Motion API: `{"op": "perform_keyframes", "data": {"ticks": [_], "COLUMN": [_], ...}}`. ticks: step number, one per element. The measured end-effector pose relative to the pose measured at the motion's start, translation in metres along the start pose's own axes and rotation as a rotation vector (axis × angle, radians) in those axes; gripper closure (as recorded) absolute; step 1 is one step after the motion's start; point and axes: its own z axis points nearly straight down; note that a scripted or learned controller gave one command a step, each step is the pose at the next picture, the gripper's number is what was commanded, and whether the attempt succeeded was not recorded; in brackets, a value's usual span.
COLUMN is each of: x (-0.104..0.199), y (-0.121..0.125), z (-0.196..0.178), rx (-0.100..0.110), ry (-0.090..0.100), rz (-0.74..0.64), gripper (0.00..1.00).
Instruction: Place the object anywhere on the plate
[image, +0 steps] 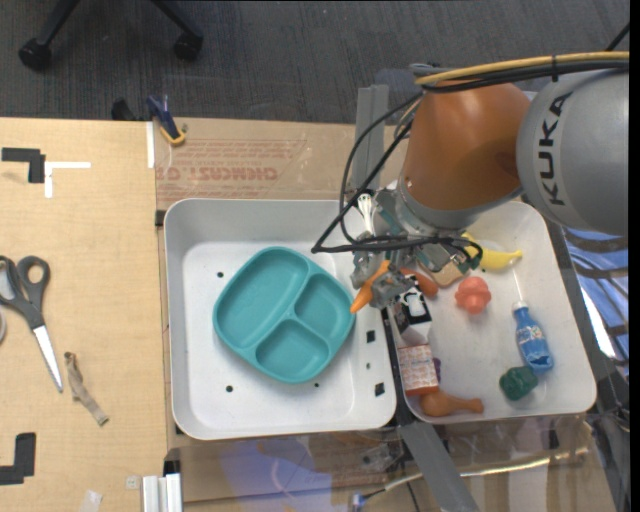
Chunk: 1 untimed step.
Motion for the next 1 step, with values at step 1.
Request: {"op": "perform_keyframes", "data": {"ticks": [1], "x": [0.0001], "y": [-0.0003], "z": [-0.0001], "rx": [0.0], "ry": [0.0], "rz": [0.0], "gripper": [0.0]}}
